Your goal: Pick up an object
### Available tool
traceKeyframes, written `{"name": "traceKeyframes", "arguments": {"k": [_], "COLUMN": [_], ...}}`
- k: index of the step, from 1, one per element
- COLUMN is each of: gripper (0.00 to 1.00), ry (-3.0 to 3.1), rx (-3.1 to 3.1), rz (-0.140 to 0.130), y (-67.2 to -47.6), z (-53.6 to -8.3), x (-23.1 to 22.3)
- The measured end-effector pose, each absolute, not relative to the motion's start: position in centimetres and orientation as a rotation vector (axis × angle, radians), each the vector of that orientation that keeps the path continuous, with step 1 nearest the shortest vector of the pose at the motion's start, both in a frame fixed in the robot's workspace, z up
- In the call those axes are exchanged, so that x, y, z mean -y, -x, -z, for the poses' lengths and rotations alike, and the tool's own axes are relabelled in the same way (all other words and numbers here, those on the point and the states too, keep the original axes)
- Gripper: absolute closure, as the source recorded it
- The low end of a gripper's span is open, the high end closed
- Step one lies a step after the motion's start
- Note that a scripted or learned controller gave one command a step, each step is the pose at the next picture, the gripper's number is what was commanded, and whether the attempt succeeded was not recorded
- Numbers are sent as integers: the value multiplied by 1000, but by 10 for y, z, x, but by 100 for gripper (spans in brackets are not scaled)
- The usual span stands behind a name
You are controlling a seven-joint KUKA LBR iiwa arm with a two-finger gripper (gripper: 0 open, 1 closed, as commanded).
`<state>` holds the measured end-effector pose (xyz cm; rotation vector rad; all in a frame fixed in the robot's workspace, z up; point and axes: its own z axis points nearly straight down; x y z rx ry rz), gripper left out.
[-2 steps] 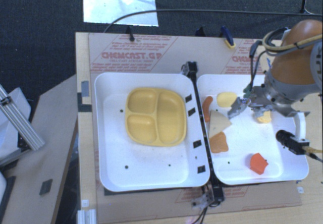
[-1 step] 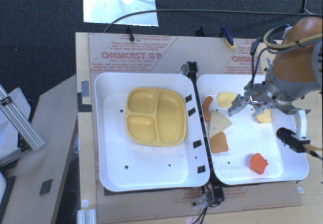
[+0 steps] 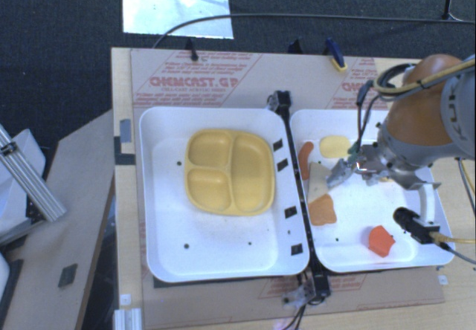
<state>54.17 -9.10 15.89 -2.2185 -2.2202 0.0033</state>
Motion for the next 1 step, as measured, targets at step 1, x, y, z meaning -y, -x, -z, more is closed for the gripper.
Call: {"name": "traceKeyframes", "arguments": {"k": [1], "gripper": [0], "ry": [2219], "rx": [2220], "rz": [-2], "y": [-551], "z": [-108], "x": [89]}}
